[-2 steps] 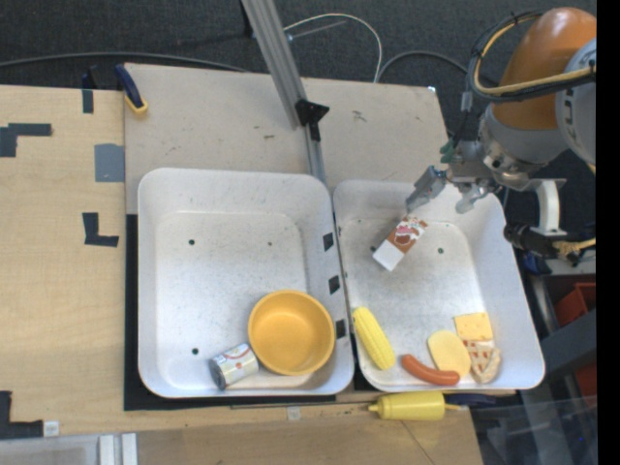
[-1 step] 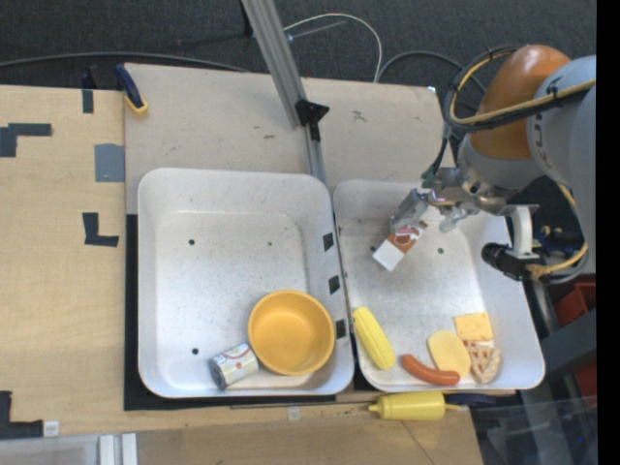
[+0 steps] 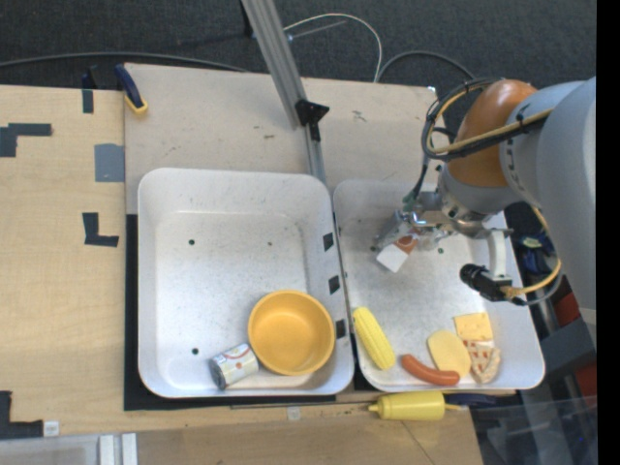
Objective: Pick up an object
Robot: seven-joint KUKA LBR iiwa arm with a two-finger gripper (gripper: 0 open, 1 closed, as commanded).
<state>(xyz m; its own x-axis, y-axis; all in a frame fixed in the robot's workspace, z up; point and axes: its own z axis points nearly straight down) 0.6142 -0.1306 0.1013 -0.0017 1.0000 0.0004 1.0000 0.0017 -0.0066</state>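
My gripper point(image 3: 400, 241) hangs over the upper middle of the right bin point(image 3: 363, 201), on the grey arm with the orange band. A small white block with a red part point(image 3: 392, 258) lies right at the gripper's tip; whether it is held cannot be made out. Along the right bin's front lie a yellow corn cob point(image 3: 373, 337), a red sausage point(image 3: 429, 369), a yellow cheese slice point(image 3: 448, 350), a cheese wedge point(image 3: 473, 326) and a pizza slice point(image 3: 483, 362). In the left bin point(image 3: 194, 201), a yellow bowl point(image 3: 290, 332) stands beside a small tin can point(image 3: 232, 365) lying on its side.
A yellow mustard bottle point(image 3: 412, 407) lies on the bench just in front of the right bin. A slanted metal pole point(image 3: 281, 56) comes down to the rim between the bins. A blue and yellow clamp point(image 3: 131, 88) sits at the back left. Cables loop behind the arm.
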